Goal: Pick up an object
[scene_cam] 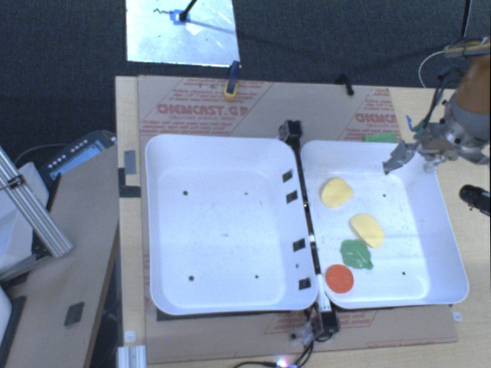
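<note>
Four small objects clustered in right bin; open floor around them.

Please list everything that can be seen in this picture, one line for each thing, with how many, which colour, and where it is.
shallow plastic bins: 2, white, side by side on the bench; left bin, right bin
soft rounded yellow pieces: 2, pale yellow, right bin; upper, lower
crumpled green piece: 1, green, right bin, just below the lower yellow piece
round orange-red disc: 1, orange-red, right bin, near its front left corner
shiny metal sheet: 1, silver, on the dark floor behind the bench
gripper: 1, grey, over the right bin's far right part
</note>
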`<state>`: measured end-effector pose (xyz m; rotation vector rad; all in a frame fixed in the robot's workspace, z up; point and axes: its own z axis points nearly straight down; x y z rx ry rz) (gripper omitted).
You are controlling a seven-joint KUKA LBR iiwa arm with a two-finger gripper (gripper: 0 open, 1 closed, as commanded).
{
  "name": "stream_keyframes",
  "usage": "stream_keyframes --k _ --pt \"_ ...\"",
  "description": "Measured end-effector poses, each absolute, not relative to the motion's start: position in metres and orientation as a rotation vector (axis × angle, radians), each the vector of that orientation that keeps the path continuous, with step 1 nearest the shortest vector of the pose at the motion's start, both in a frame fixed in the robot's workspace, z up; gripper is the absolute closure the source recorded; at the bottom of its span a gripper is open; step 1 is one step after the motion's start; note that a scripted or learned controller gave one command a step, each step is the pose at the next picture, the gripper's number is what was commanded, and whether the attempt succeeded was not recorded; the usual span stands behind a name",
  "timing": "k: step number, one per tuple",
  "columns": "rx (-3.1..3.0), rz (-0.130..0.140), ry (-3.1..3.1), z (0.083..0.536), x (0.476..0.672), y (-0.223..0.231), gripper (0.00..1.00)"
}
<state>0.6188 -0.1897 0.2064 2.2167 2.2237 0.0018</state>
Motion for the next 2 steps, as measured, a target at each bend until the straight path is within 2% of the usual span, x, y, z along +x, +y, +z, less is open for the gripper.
stream_keyframes --k 1,2 --pt "2.228 -0.006 2.223 0.145 0.554 -0.208 0.00" --pt "2.215 0.003 2.221 0.160 0.559 -0.207 1.00"
